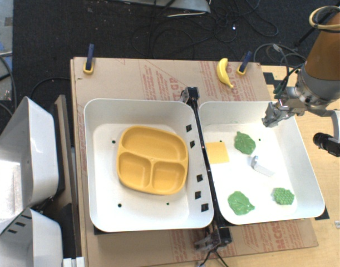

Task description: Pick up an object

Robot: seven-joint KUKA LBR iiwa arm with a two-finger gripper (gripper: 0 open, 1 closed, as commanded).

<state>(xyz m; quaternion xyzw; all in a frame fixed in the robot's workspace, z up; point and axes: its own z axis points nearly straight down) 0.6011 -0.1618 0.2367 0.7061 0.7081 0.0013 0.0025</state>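
The right bin (pixel 303 166) holds three green leafy pieces: one near the top middle (pixel 245 143), one at the front (pixel 240 202), and a bumpier one at the front right (pixel 283 196). A flat yellow square (pixel 217 153) lies at the bin's left side, and a small grey-white block (pixel 260 166) sits in the middle. My gripper (pixel 274 117) hangs over the bin's far right edge, up and to the right of the top green piece, with nothing seen between its fingers.
The left bin (pixel 97 149) holds a yellow divided tray (pixel 153 160). A banana (pixel 225 73) lies on the cardboard behind the bins, next to a blue clamp (pixel 244 63). White containers (pixel 22 154) stand at the far left.
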